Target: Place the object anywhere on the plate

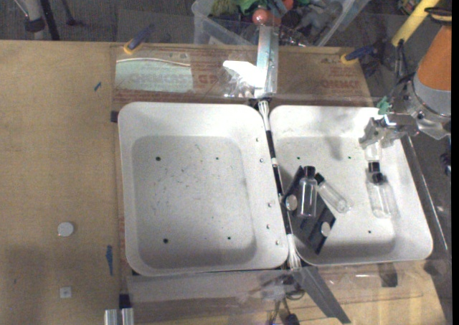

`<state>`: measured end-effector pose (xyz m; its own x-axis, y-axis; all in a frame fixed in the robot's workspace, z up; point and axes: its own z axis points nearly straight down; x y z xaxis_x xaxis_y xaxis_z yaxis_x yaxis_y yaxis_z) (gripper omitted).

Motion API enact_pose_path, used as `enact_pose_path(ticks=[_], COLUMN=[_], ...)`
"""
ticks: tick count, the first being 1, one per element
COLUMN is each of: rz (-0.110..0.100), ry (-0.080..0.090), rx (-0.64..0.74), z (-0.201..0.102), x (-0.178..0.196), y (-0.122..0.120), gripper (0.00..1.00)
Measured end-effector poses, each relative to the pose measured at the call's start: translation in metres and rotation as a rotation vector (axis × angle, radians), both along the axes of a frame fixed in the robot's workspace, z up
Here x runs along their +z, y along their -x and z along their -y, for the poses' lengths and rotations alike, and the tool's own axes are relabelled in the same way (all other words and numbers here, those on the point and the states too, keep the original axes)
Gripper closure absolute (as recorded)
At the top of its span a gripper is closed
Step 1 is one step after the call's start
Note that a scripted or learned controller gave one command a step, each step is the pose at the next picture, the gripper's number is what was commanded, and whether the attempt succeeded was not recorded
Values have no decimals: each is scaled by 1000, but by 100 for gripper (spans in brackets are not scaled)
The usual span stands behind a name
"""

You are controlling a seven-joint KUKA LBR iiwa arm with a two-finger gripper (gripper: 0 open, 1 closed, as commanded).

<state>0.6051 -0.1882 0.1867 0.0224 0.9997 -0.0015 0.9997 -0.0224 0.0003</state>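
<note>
clear bottle (379, 189) beside 2 more bottles (308, 194)

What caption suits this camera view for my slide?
Tool hovers over the right bin's far edge; clear bottles and a black item lie inside; left bin alongside.

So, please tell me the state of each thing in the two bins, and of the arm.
Left bin: bare white floor.
Right bin: holds the bottles.
Bottle: clear, lying on a black item.
Second bottle: lying beside it.
Third bottle: lying apart, near right wall.
Gripper: above right bin's far right corner.
</note>
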Motion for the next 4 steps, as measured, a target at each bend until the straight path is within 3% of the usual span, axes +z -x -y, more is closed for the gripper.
enact_pose_path(ticks=[1,2,3,4], rz=[0,-4,-1,-5], ry=[-1,-2,-2,-1], rx=[-490,-651,-740,-734], z=[-71,-153,-233,-317], x=[-24,-2,-2,9], y=[-21,13,16,76], gripper=[100,100,100,100])
